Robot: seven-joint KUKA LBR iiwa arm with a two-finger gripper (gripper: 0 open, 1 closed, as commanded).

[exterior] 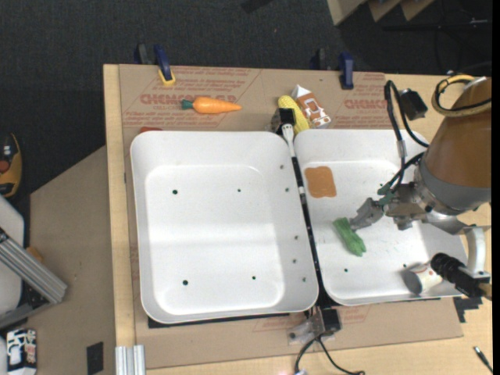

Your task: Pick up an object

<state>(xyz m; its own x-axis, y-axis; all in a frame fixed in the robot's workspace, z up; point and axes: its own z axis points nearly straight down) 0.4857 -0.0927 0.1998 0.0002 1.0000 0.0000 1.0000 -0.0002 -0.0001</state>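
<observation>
In the right bin (pixel 367 143) lie a green pickle-like piece (pixel 351 237) and a flat brown square (pixel 320 182). A small white-and-grey cylinder (pixel 416 279) rests at that bin's front right corner. My gripper (pixel 367 212) reaches in from the right and hangs just above the upper end of the green piece, close to it or touching it. The grey arm with its orange band (pixel 461 143) covers the right side of the bin.
The left bin (pixel 148 233) stands beside the right one. Behind the bins, on the board, lie an orange carrot (pixel 212 106), a yellow corn cob (pixel 287 109) and a small brown-and-white packet (pixel 314 111). Blue clamps (pixel 165 69) hold the board's far edge.
</observation>
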